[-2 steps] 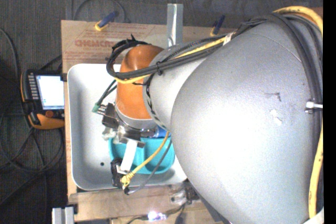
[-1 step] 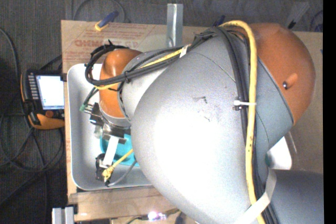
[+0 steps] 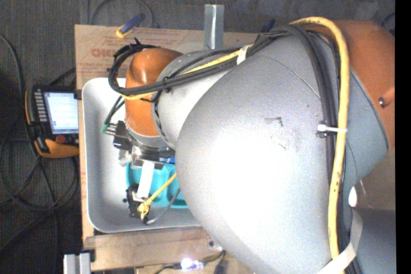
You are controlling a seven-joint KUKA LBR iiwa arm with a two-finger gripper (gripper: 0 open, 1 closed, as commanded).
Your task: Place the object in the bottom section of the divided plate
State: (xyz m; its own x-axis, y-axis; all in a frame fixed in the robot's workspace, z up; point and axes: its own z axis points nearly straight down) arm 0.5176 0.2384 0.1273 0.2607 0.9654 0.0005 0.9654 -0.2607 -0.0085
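Lying in the white bin (image 3: pixel 96 157), a turquoise plate (image 3: pixel 138 176).

one overhead camera looks down aslant, close behind the arm (image 3: pixel 276 151), onto a white bin (image 3: pixel 96 157).

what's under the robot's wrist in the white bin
Below the orange band and wrist, a turquoise object lies in the white bin, probably the divided plate. The arm covers most of it, so its sections and any contents cannot be seen.
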